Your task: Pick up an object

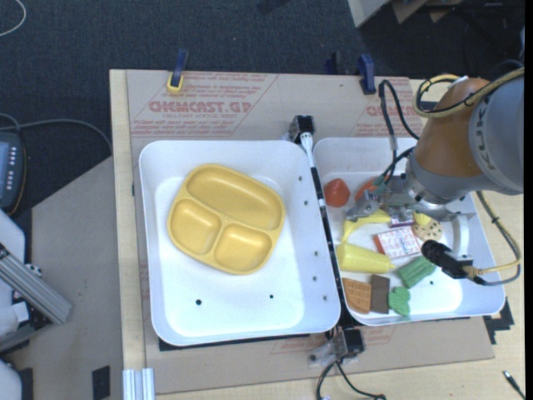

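— Where were the objects?
— We saw the small toy foods (pixel 379 261), a red ball (pixel 336 192) among them, in the right white bin (pixel 479 302).
— And the gripper (pixel 385 208)?
— Low over them; grip unreadable. We judged it mid-reach, needing closure.

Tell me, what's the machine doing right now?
Pincer low in right bin, over the toy food. Grip unclear. Yellow tray alone in left bin.

A yellow tray (pixel 225 217) lies in the white left bin (pixel 158 248). The white right bin (pixel 466 300) holds a red-orange ball (pixel 336 192), a yellow wedge (pixel 363 258), a green block (pixel 415 272), a brown bar (pixel 380 293) and an orange waffle-patterned piece (pixel 356 295).
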